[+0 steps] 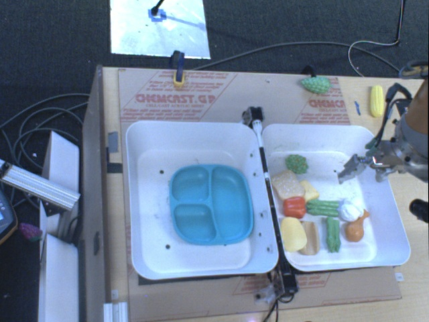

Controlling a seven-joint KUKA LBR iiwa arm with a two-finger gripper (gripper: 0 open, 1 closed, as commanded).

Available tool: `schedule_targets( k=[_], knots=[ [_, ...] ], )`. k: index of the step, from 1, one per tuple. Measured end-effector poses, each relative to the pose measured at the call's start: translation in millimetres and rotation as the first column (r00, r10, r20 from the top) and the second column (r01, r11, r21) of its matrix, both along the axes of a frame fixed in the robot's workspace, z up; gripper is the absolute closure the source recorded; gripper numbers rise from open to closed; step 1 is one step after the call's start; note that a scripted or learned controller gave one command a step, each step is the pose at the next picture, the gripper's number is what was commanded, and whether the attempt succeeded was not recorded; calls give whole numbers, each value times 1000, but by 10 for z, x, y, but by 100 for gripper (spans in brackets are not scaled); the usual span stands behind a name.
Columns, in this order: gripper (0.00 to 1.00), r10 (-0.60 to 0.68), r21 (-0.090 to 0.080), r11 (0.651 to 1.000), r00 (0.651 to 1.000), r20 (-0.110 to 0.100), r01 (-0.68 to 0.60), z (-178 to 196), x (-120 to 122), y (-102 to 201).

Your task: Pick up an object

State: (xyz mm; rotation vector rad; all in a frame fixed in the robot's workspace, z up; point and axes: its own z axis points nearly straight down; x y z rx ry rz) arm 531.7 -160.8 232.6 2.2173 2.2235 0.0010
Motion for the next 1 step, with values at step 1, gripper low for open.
schedule_targets(
  k=[1],
  knots=[
    [0, 1, 1, 1000, 1000, -1, -1, -683, 511, 417]
  ],
)
